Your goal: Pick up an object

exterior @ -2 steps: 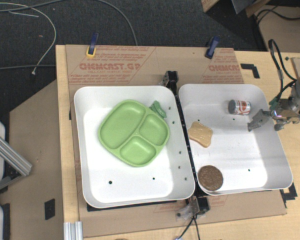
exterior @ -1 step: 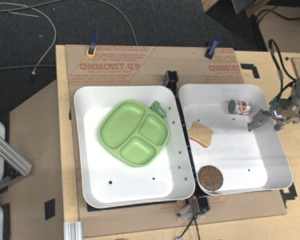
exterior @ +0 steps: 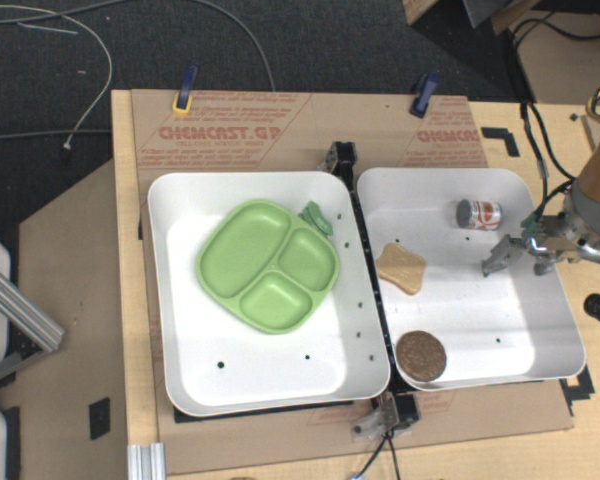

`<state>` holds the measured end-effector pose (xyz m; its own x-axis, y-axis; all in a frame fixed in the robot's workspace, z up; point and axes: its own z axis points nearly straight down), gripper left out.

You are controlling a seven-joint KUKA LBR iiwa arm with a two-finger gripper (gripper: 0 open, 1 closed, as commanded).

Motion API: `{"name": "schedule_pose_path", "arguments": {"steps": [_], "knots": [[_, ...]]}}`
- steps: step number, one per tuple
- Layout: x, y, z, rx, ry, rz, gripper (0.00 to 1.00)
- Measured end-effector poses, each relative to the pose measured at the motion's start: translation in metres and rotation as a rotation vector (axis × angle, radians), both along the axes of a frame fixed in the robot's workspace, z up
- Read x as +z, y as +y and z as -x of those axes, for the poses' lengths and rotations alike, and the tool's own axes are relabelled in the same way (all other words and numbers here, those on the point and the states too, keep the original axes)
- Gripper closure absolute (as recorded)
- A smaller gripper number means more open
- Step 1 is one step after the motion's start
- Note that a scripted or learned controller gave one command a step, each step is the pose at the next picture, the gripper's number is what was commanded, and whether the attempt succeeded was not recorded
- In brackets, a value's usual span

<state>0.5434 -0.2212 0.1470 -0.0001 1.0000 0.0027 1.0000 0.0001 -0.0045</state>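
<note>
End effector point(exterior: 515, 251) spread open, empty, just below the can point(exterior: 478, 213). Best lowered straight over the can, fingers straddling its sides. Worth closing slowly, since likely to roll.

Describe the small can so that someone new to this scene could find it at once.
Look in the right bin, the one the gripper reaches into. Near its far edge lies the can, on its side. It is silver with a red label, unlike the tan bread slice and brown round cookie nearer the divider.

bench point(exterior: 280, 128): cardboard-topped | bears: left bin point(exterior: 180, 368), right bin point(exterior: 550, 338), side by side
</note>
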Motion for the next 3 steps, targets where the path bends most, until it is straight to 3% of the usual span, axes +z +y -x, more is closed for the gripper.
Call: {"name": "schedule_pose_path", "arguments": {"steps": [1,2,3], "knots": [[-0.058,0.004,-0.008,0.002,0.001,-0.001,0.00],[-0.062,0.004,-0.008,0.000,-0.002,0.001,0.00],[-0.051,0.004,-0.009,0.001,-0.004,0.001,1.00]]}}
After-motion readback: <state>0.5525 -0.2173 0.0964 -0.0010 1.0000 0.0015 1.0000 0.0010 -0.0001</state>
